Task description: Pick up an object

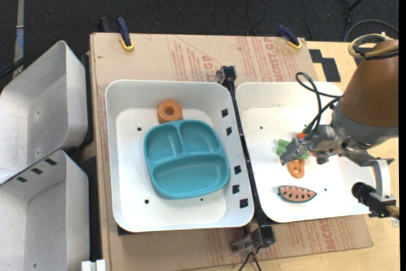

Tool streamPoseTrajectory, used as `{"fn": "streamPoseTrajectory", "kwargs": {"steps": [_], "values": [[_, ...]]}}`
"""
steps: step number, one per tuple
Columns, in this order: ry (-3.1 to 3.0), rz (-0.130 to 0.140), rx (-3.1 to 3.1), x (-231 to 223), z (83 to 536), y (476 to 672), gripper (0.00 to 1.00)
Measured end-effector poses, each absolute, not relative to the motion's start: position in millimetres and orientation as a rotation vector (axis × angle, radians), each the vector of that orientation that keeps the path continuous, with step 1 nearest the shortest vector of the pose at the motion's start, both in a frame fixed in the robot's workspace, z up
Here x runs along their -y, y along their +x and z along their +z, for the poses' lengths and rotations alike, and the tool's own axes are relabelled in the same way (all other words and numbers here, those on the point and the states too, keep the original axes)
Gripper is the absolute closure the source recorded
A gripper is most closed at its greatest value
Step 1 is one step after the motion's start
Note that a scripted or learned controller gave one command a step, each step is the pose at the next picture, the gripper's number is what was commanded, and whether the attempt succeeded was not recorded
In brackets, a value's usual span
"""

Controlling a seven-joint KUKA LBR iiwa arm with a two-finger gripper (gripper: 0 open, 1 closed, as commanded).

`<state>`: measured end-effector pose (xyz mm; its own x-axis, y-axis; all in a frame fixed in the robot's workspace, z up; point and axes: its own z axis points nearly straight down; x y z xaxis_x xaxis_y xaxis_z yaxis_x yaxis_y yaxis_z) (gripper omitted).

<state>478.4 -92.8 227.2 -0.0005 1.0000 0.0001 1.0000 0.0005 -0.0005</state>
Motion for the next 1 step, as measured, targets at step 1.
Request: {"fn": "streamPoseTrajectory", "kwargs": {"steps": [1], "values": [[-2.22,0.005,2.216,92.2,184.1,479.0,0.0]]}}
